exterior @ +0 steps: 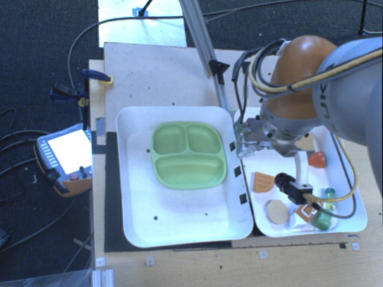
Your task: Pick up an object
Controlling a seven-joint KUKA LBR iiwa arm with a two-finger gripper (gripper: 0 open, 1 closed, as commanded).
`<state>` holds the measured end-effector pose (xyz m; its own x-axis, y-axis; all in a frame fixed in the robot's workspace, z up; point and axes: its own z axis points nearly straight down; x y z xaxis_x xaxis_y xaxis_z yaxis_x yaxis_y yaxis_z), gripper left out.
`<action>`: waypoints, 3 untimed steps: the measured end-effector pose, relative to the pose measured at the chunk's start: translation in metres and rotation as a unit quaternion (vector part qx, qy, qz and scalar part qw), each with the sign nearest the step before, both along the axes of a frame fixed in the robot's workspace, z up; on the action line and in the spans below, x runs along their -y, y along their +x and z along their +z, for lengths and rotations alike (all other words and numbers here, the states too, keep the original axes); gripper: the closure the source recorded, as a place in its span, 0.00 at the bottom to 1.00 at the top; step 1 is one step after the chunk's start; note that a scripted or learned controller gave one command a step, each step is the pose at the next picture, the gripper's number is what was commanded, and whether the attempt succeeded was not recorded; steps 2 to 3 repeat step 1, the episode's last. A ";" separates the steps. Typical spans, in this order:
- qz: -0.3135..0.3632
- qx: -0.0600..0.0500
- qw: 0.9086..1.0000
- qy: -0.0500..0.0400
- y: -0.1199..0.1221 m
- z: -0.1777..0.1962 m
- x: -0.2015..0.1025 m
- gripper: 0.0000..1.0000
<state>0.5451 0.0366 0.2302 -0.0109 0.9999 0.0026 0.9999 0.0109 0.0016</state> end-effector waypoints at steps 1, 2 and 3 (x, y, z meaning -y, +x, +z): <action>0.000 0.000 1.000 0.000 -0.013 0.009 -0.054 1.00; 0.000 0.000 1.000 0.000 -0.013 0.009 -0.054 1.00; 0.000 0.000 1.000 0.000 -0.013 0.009 -0.054 1.00</action>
